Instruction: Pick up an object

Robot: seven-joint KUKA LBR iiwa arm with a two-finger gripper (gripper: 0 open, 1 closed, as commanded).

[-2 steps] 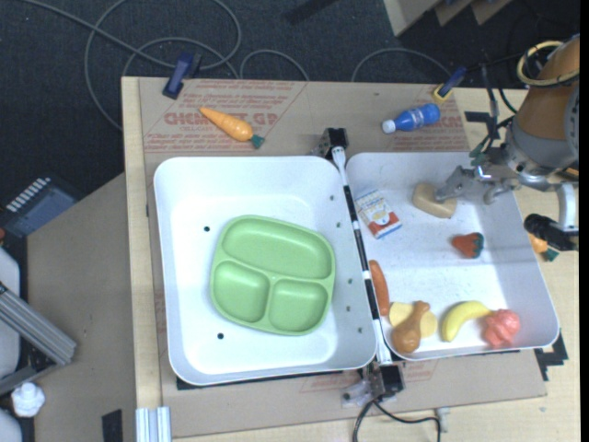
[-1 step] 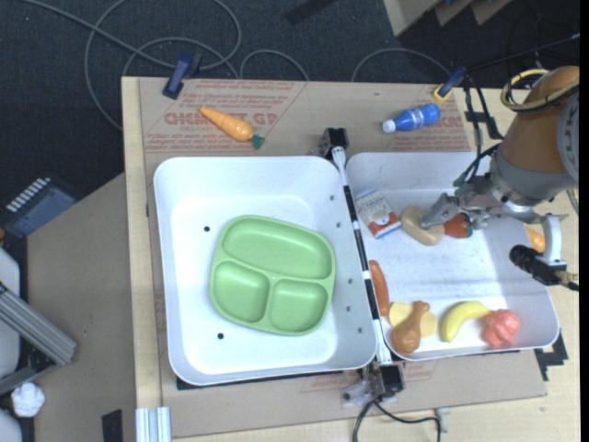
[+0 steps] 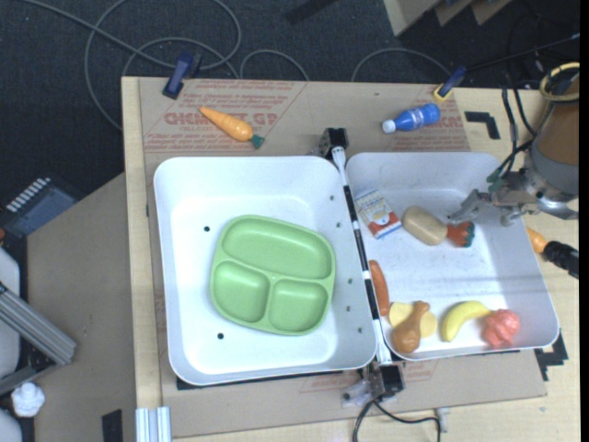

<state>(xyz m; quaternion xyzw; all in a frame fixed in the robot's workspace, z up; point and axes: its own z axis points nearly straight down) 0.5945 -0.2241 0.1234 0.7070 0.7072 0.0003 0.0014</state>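
Observation:
My gripper (image 3: 473, 207) reaches in from the right over the back part of the right bin (image 3: 433, 166). Just below its tip lies a small red fruit with a green end (image 3: 461, 235), touching a tan potato-like piece (image 3: 423, 226). A small white, orange and blue carton (image 3: 377, 215) lies left of those. Along the bin's front sit a drumstick (image 3: 411, 326), a banana (image 3: 463, 319) and a pink-red lump (image 3: 502, 328). A reddish sausage (image 3: 378, 286) lies by the left wall. Nothing visibly hangs from the gripper.
The left bin (image 3: 184, 247) holds a green divided plate (image 3: 272, 274). On the bench behind the bins lie a carrot (image 3: 230, 122), a blue bottle (image 3: 413, 118) and a blue clip (image 3: 180, 75). An orange piece (image 3: 538, 241) rests outside the right bin's right wall.

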